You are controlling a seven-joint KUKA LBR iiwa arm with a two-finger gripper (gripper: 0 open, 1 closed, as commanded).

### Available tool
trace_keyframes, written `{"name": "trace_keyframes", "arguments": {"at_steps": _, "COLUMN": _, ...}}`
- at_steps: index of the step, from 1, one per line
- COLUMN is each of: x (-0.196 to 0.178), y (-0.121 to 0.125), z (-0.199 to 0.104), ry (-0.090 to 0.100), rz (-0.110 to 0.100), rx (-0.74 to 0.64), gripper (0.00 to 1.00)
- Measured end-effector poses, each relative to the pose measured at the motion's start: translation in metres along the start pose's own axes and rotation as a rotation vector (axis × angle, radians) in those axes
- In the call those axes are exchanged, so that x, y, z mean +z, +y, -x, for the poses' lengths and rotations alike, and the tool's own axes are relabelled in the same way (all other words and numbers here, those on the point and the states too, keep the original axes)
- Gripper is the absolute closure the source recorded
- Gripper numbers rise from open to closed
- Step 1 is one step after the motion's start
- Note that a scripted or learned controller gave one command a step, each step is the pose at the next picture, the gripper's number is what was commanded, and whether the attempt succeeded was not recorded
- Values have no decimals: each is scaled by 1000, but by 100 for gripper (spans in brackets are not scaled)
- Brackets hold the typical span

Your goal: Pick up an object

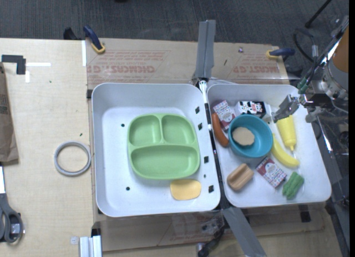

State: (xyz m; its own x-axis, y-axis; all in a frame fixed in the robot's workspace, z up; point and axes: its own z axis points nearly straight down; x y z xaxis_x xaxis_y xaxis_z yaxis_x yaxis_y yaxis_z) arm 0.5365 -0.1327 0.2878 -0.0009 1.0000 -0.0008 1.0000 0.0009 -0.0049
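Two white bins sit side by side on the bench.

Left bin (102,156): a green divided plate (163,146) at its middle; a yellow-orange lump (186,189) by its near edge.

Right bin (316,192): a blue bowl (251,135) holding a tan round piece (243,136); a sausage (220,131) along the left wall; two small packets (223,110) near the far edge; a bread roll (240,176), a third packet (271,172) and a green vegetable (293,185) toward the near edge; a banana (284,154) right of the bowl.

Gripper (287,107): hovers near the right bin's far right corner; whether it grips anything cannot be told.

Likely target: a yellow bottle (287,131), lying directly under and just nearward of the gripper, long axis running from far edge to near edge.
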Motion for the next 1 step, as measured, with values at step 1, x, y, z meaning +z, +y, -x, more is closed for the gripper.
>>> {"name": "trace_keyframes", "arguments": {"at_steps": 1, "x": 131, "y": -38, "z": -27, "ry": 1, "rz": -1, "rx": -38, "gripper": 0}}
